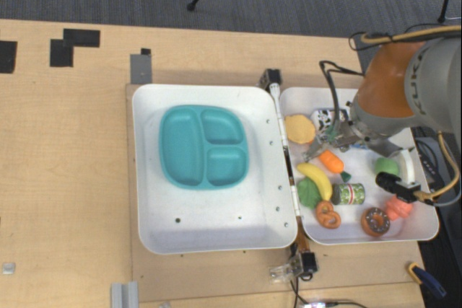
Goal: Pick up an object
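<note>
A failed pick was judged likely, and the crowding of the right bin (pixel 426 231) would be the cause. At its near rim a chocolate doughnut (pixel 375 221), a pink toy (pixel 398 208) and an orange pretzel-like ring (pixel 328 214) were packed together. Just beyond them a green-labelled can (pixel 349 194) was seen touching or nearly touching a banana (pixel 316 179), with a green vegetable (pixel 307 192) tucked against the banana. A descent slightly off line could therefore strike two toys at once, or push one aside instead of gripping it. The rounded plastic shapes were also judged apt to slip out.

The likeliest target, an orange carrot (pixel 332 161), was found beyond the banana, just beside the gripper (pixel 330 143) at its 6 o'clock — whether touching could not be told. Nothing was seen held. Whether the gripper was spread or pressed together could not be told, as it was blurred under the wrist. A yellow lemon (pixel 300 128) lay near, at 10 o'clock. The teal divided plate (pixel 203 146) was left well apart — at 9 o'clock, in the left bin (pixel 216 234).
</note>
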{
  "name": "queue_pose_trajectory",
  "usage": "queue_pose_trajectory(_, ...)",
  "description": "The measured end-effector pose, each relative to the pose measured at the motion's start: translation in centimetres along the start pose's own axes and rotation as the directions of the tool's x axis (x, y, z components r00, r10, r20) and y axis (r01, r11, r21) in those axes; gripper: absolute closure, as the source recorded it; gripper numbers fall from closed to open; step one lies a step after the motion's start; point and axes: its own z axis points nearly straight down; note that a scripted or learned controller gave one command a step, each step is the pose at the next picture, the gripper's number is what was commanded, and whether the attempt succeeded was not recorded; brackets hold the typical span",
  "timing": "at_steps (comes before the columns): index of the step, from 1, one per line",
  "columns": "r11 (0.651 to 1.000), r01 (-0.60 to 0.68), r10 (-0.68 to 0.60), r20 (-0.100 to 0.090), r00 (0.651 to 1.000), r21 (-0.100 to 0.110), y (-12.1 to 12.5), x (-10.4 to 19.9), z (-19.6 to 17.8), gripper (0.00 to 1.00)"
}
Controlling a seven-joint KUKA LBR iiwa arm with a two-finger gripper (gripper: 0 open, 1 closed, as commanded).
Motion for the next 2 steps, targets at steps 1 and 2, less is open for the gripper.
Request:
queue_pose_trajectory(1,1.000,0.001,-0.001,0.000,1.000,0.000,0.1,0.1,-0.9,1.00)
queue_pose_trajectory(2,1.000,-0.005,0.005,0.001,1.000,-0.001,5.2,2.3,-13.5,1.00)
